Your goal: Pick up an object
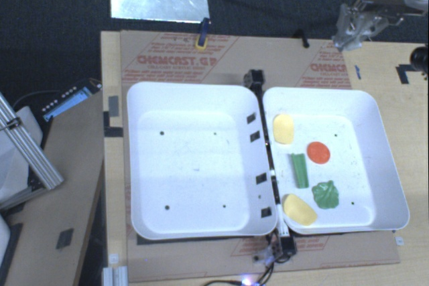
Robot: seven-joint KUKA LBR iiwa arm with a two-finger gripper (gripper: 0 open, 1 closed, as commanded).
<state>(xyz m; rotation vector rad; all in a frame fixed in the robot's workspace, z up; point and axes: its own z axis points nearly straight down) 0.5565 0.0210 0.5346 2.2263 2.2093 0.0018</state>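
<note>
Our hand (350, 27) hangs at the upper right, above the surface (375, 70) and beyond the far rim of the right bin (375, 144); whether it is released or clenched we cannot tell; nothing shows beneath it. All the candidates lie in that bin: a pale yellow piece (283, 128) near the divider; an orange round (318, 153) just right of it; a green bar (299, 170) below; a leafy green piece (326, 194); a second yellow piece (299, 209) near the front wall. We judge them light, probably smooth plastic and stiff; the bar looks easiest, taken across its narrow width; the orange round sits most in the open. The front yellow piece crowds the bin corner; the left bin (194, 164) offers free room.
</note>
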